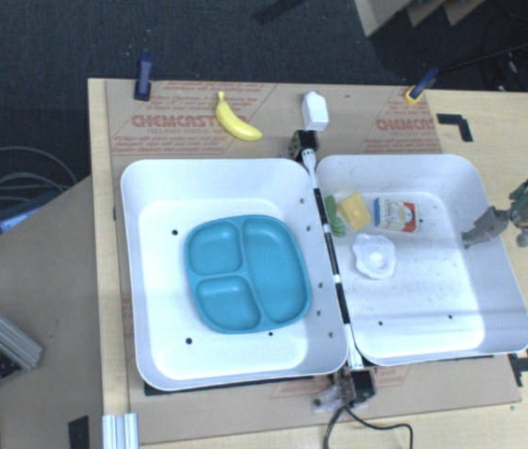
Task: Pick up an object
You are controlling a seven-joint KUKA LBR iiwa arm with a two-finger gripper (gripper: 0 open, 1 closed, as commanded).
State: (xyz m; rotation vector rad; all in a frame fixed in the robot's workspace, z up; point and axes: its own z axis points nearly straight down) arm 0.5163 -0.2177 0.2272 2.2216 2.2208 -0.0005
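The end effector point(496, 224), whose opening I cannot tell, sits at the right bin's point(489, 297) three-o'clock rim, and the nearest pickable thing, a small bottle point(397, 214) lying lengthwise three-to-nine, lies toward nine o'clock from it, beside a clear cup point(374, 254).

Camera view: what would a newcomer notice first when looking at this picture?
First, the blue divided plate lying in the left bin. Next, the yellow banana on the bench behind that bin. In the right bin, a small cluster of objects lies near its left wall, with the gripper at its right rim.
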